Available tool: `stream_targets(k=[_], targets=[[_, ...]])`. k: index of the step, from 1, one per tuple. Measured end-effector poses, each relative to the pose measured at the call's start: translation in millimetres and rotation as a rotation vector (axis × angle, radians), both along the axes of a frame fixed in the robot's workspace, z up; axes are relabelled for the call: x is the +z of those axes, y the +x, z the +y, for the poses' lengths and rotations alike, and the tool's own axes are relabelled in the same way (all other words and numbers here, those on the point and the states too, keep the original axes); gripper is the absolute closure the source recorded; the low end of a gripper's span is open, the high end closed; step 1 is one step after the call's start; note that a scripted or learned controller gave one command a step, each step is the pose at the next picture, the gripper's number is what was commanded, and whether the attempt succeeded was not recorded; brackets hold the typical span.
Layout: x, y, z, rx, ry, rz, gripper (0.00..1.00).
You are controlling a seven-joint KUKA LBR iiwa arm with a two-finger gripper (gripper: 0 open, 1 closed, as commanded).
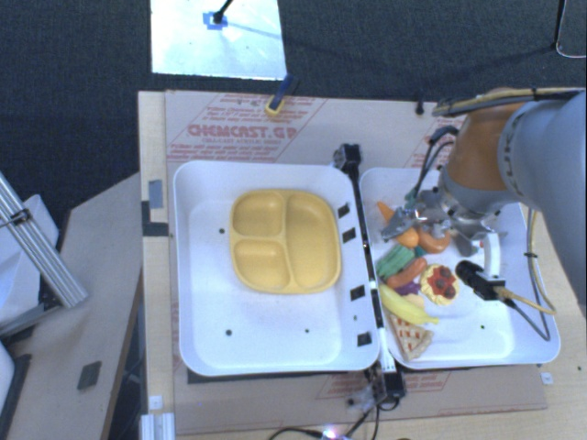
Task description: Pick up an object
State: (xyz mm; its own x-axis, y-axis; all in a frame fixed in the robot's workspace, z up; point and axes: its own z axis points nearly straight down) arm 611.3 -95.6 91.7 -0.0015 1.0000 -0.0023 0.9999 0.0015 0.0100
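"CHEMCAST GP" on the board [240,122]

The bench [275,122] is a pale board with red lettering printed across its far strip, well beyond the gripper [424,223]. Two shallow white bins rest on it side by side. The right bin [527,337] lies directly under the gripper; the left bin [202,328] sits just beside it, on the side away from the arm, the two rims meeting along a line of black clips [353,236]. A small yellow and blue object [278,100], perhaps a clamp, rests at the bench's far edge.
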Motion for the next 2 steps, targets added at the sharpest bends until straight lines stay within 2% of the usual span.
stream_targets(k=[1,2], targets=[[12.4,2.5,-2.8,-0.002,-0.006,-0.013,1.0],[64.8,14.4,-2.1,0.003,0.002,0.004,1.0]])
